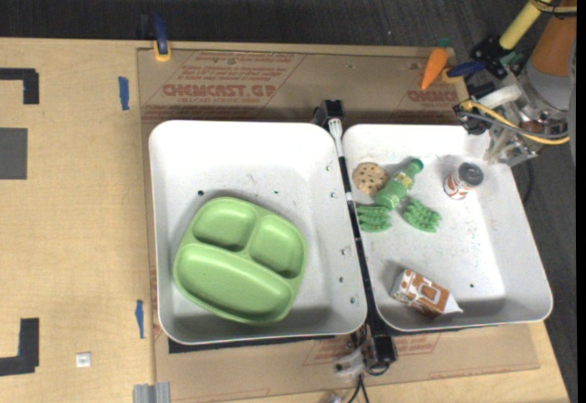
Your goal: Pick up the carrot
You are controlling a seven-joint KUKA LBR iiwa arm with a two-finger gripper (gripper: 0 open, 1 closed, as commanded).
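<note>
The carrot (434, 68) is small and orange with a green top. It lies on the brown board just behind the right bin's (513, 236) far edge, outside both bins. My gripper (503, 146) hangs at the right bin's far right corner, wrapped in cables, to the right of the carrot and lower in the view. Nothing shows in its grasp. A small red and white can (464, 179) stands just left of it inside the bin.
The right bin also holds a cookie (369, 176), a green bottle (400, 182), leafy green pieces (420, 216) and an orange carton (424, 291). A green divided plate (240, 256) lies in the left bin (183, 154). A blue clamp (162, 33) grips the board's far left.
</note>
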